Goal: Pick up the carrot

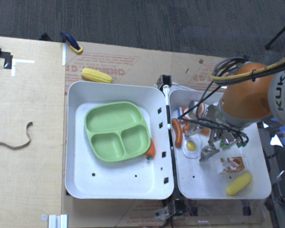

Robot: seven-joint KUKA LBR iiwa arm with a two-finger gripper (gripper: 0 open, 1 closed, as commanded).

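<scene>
The carrot (150, 149) is a small orange piece with a green end. It lies in the left bin (74, 179), tucked against the right rim of the green divided plate (117, 130). My gripper (208, 152) hangs over the right bin (200, 188), well to the right of the carrot and across the wall between the bins. It points down near a fried egg (190, 146) and a small snack packet (232, 164). Nothing shows in its grasp.
The right bin also holds a hot dog (177, 131) along its left wall and a yellow corn cob (238, 183) at the front right. Another corn cob (97, 75) lies on the cardboard behind the left bin. Cables trail from the wrist.
</scene>
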